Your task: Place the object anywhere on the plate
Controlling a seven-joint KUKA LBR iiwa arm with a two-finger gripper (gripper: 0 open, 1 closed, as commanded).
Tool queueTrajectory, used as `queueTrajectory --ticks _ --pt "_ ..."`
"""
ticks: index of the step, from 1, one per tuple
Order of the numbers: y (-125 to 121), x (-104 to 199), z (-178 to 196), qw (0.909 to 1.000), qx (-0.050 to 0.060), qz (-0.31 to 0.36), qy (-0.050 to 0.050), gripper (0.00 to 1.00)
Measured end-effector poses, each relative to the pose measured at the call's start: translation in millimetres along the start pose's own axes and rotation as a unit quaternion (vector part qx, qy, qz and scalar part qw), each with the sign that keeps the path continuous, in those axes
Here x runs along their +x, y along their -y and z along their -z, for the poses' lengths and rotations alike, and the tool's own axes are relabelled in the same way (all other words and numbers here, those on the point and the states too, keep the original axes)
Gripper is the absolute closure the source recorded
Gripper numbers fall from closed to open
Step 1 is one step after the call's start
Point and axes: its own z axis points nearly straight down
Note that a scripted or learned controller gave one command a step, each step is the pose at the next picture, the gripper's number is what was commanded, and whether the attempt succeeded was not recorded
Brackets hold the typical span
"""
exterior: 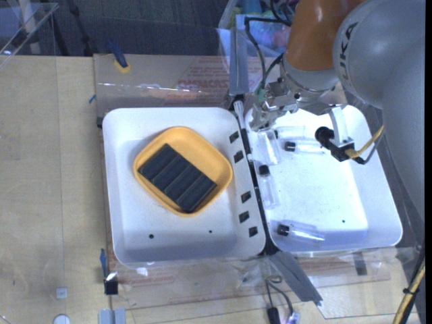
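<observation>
**Dark slab on the yellow plate, arm over the right bin**

Two shallow white plastic bins sit side by side on the bench, both with rounded corners and smooth, slightly speckled floors. The left bin holds one yellow plate, squarish with soft corners and a raised rim, set at an angle near the middle of the frame's left half. On that plate lies one flat dark grey rectangular object with a ridged, ribbed top, four or so bands running across it; it rests wholly inside the plate's rim, touching nothing else.

The right bin holds several clear, tube-like plastic pieces with dark tips: one near its lower edge, one near its upper middle, and more along its left wall that blur together, so I cannot count them surely. A row of five small black clips runs down the seam between the bins.

One grey metal arm with a glossy orange band enters from the upper right. Its gripper hangs over the upper left corner of the right bin, well apart from the plate; whether its pincer is apart or together I cannot tell. Black letters show on the arm's grey shell, too clipped to read. A yellow cable loops at its side.
</observation>
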Motion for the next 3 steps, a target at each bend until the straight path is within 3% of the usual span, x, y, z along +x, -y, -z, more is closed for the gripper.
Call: queueTrajectory --ticks 1,2,3 --pt "31.8 62.1 -25.4 0.9902 0.002 0.14 -0.002 1.0" --pt "46.1 117.1 -21.3 0.9821 0.002 0.188 -0.002 1.0" --pt "46.1 116.5 -21.2 0.9821 0.002 0.188 -0.002 0.0"
